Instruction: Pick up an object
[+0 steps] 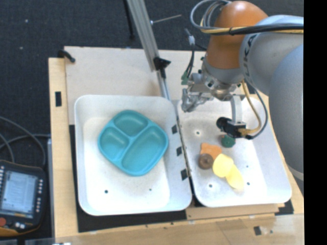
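The end effector (pixel 190 102) hangs over the far left corner of the right bin (pixel 265 188); its opening cannot be told. Nearer the front lie a brown ring (pixel 205 161), an orange piece (pixel 211 149), a yellow object (pixel 227 170) and a dark green ball (pixel 228 141). A blue divided tray (pixel 133 142) sits in the left bin (pixel 92 188).

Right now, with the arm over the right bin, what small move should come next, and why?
Probably shift the tool toward the near side of the right bin and lower it. It sits at the bin's far left corner over bare floor, while the brown ring, orange piece and yellow object cluster nearer the camera.
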`<state>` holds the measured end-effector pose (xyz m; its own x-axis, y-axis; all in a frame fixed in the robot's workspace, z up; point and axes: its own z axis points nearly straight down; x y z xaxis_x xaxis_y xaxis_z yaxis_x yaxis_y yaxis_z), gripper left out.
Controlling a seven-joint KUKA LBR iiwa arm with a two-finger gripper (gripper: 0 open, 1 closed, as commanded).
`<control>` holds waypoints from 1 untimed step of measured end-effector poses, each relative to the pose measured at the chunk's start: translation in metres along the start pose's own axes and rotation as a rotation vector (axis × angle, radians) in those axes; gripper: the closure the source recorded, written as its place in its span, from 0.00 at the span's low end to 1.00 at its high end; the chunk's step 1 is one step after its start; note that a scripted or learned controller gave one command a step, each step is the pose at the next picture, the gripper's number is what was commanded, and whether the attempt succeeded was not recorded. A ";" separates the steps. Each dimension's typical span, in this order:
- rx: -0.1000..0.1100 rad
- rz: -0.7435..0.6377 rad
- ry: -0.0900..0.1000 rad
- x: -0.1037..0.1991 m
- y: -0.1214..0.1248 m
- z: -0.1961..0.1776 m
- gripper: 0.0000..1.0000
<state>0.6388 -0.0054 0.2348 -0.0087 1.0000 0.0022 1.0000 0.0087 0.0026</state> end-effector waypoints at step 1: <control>0.004 0.001 -0.001 0.055 -0.016 0.005 1.00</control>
